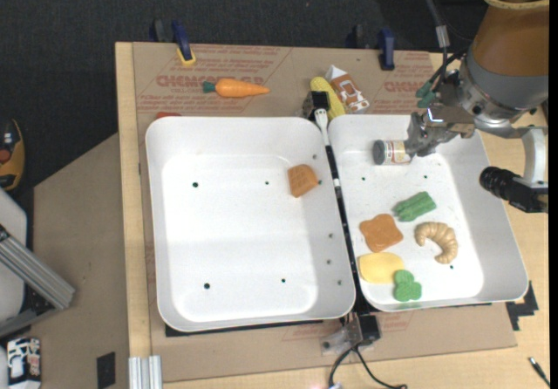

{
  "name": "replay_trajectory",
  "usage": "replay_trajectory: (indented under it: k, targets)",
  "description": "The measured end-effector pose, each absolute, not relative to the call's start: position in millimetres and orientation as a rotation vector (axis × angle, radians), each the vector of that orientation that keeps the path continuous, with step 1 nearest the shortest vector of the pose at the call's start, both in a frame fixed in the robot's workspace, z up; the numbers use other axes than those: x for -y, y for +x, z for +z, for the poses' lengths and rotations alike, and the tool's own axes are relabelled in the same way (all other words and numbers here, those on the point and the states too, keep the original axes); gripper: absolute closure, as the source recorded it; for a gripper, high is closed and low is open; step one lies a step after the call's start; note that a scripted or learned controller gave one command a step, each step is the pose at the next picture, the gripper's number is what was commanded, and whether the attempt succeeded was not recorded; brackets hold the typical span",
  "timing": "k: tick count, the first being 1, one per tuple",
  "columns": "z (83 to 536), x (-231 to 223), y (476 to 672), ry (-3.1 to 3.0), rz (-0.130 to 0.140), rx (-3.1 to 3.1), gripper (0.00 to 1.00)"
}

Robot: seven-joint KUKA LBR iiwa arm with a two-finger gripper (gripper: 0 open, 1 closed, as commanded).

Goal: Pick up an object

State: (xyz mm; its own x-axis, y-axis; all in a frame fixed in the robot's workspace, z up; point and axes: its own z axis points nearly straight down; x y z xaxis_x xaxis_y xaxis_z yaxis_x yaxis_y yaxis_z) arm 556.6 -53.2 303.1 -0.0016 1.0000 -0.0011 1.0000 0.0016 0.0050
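My gripper (425, 136) hangs over the far part of the right bin (488, 287), right beside a small jar (391, 152) lying on its side. Whether the jar is between the fingers I cannot make out. In the same bin, nearer the front, lie a green piece (414, 206), a croissant (438, 240), an orange slice of toast (380, 232), a yellow piece (380, 268) and a small green broccoli piece (405, 287). A brown cracker-like piece (302, 180) rests in the left bin (235, 230) near its right wall.
Beyond the bins, on the cardboard, lie a toy carrot (237, 89), a banana (326, 95) and a small carton (347, 92). Blue clamps (184, 41) (386, 47) hold the board's far edge. A black fixture (514, 187) juts in at the right.
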Motion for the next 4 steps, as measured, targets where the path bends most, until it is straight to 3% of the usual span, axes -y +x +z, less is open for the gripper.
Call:
replay_trajectory:
  k: [1, 2, 3, 4]
  targets:
    - [313.3, 53.0, 557.2, 2.213, 0.006, -2.219, 1.0]
    - [225.9, -38.9, 556.5, 2.219, -0.007, -2.236, 1.0]
    - [181.9, 20.5, 512.9, 2.232, -0.01, -2.22, 1.0]
    - [317.2, -16.8, 497.6, 2.209, 0.019, -2.222, 1.0]
